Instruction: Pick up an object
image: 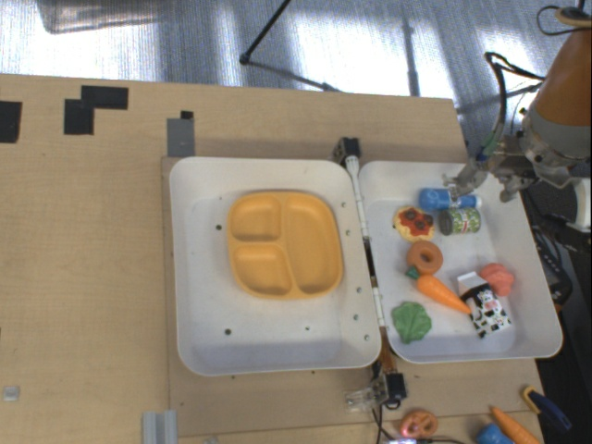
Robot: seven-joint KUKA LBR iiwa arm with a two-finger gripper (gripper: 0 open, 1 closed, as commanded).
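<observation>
Clutter is the risk: the hand (487, 176), its finger state impossible to tell, hovers over the right bin (536, 276) beside the blue object (433, 199) and green can (462, 220), so a descent may nudge them aside.

- My arm (566, 91) comes in from the right edge, upper corner, orange band showing above the grey wrist.
- Wrist sits high and tilted, pointing down and to the left.
- Gripper (486, 185) hangs at the end of the wrist, two thin metal fingers (460, 182) splayed apart (nothing between them that I can make out).
- Fingertips point downward, one further left than the other.
</observation>
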